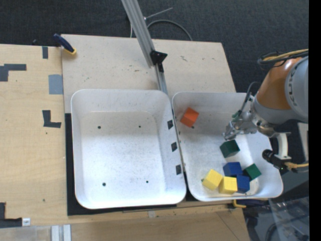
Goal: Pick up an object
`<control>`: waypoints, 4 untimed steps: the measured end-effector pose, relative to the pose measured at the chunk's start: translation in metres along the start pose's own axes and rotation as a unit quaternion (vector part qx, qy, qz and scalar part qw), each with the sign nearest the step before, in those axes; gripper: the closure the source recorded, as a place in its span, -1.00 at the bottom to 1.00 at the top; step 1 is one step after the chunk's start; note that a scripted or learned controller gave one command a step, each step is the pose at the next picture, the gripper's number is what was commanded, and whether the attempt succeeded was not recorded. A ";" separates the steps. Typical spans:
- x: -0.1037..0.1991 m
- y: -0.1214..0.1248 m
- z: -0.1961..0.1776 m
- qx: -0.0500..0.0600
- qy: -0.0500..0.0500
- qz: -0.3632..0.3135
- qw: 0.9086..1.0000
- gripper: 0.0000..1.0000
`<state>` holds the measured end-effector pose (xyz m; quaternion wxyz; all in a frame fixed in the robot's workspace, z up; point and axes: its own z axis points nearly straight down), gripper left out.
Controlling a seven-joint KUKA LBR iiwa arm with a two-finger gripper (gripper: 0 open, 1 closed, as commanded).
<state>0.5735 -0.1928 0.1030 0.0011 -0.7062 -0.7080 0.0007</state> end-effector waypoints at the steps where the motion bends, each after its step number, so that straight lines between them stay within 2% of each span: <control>1: -0.010 0.001 -0.050 -0.003 -0.001 0.001 1.000 1.00; 2: -0.009 0.003 -0.114 -0.004 -0.001 0.001 1.000 1.00; 3: -0.009 0.004 -0.154 -0.003 -0.001 0.001 1.000 1.00; 4: 0.053 -0.004 -0.145 0.000 0.001 -0.002 1.000 1.00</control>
